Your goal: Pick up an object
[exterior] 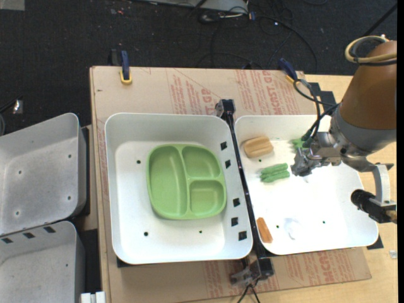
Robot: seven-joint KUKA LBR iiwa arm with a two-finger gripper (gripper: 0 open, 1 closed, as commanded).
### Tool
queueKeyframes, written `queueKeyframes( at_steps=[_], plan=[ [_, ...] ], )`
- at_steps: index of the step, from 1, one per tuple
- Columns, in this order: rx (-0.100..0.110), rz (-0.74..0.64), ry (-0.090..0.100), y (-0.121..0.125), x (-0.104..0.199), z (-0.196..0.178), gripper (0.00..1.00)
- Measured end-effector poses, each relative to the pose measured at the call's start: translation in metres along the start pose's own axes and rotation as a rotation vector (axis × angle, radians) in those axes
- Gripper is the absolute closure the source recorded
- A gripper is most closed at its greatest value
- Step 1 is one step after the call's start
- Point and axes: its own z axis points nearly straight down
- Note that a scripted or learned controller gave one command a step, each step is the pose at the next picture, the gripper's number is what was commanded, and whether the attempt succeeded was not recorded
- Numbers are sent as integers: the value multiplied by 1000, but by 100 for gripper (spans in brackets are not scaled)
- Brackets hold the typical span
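From my screen I see the arm (372, 106) reaching in from the right over the right bin (341, 238), its gripper (305, 164) low over the far middle of that bin. I cannot tell from here how the claw stands; it is small and dark against the white floor. Just left of it lies a green bean-like piece (274, 172), close to the claw but not visibly between anything. A second bit of green (297, 144) shows just beyond the claw. Farther left and a little beyond, a tan bread roll (257, 146) rests near the bin's left wall. An orange sausage-shaped piece (264, 230) lies at the near left corner of the same bin. In the left bin (126, 232) sits a green divided plate (187, 181), roughly centred.
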Motion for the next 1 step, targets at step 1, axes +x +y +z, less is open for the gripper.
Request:
queueKeyframes(
  at_steps=[1],
  plan=[
    [1,0,0,11,53,-4,100]
  ],
)
